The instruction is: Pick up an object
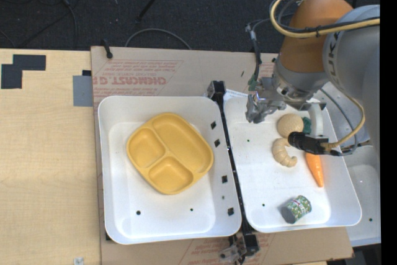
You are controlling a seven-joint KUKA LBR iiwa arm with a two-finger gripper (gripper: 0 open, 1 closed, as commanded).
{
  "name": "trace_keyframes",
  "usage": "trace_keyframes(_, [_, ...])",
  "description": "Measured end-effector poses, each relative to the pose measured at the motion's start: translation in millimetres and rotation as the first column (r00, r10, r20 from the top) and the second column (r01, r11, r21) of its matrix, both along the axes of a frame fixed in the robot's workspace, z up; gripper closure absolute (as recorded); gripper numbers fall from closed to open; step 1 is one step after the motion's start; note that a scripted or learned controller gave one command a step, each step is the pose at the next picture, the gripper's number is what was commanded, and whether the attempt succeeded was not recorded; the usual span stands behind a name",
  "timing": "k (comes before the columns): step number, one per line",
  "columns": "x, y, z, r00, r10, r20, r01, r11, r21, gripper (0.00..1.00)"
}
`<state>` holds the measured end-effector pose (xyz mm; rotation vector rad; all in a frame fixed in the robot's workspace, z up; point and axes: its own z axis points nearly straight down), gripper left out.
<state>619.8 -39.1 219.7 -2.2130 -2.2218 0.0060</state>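
In the right bin (263, 186) lie a pale croissant (284, 153), a round beige bun (289, 125) just above it, an orange carrot (315, 169) to their right, and a small green and grey can (297, 208) near the front. My gripper (255, 115) hangs over the bin's back left corner, left of the bun and apart from it. I see nothing held in it.
A yellow divided plate (169, 152) rests in the left bin (121, 202). A black divider (226, 158) runs between the two bins. The arm's grey body and orange band (316, 22) loom over the right bin's back right. Cardboard lies under both bins.
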Motion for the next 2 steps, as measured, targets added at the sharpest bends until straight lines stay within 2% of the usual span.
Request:
trace_keyframes(1, [-4, 53, 10, 1.0, 0.002, 0.002, -0.002, 1.0, 0.001, 1.0])
trace_keyframes(2, [-10, 115, 4, 1.0, 0.002, 0.0, -0.002, 1.0, 0.0, 1.0])
